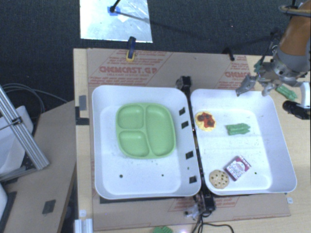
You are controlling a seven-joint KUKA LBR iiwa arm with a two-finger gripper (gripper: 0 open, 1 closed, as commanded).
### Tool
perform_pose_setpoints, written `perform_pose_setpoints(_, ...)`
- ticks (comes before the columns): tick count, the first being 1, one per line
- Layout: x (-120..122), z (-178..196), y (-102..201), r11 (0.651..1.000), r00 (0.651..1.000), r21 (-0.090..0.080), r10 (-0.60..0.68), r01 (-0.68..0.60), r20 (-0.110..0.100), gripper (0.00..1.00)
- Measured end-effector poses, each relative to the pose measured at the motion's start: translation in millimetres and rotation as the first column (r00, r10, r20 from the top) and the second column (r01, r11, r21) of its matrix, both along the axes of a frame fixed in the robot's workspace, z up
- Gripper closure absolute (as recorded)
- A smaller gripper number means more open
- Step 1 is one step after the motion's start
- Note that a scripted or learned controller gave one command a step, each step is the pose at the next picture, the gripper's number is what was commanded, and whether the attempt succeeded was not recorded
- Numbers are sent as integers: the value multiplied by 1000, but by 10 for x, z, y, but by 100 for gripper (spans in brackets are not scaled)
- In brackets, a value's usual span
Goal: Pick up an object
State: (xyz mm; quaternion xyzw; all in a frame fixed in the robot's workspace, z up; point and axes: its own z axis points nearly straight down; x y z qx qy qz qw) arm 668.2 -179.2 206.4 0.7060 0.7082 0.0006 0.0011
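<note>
Left bin (pixel 104 144): holds a green divided plate (pixel 146 130), lying flat.
Right bin (pixel 279 144): pizza slice (pixel 205 120) near the divider, green bean pod (pixel 237 128) mid-bin, cookie (pixel 219 179) and red packet (pixel 237 167) touching at the near side.
Gripper (pixel 256 85): jaws spread, empty, over the right bin's far rim; the bean pod lies nearest, below-left, well apart.
</note>
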Motion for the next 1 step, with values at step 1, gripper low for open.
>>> perform_pose_setpoints(1,-588,-393,646,1000,1000,5,5,-5,-9,0)
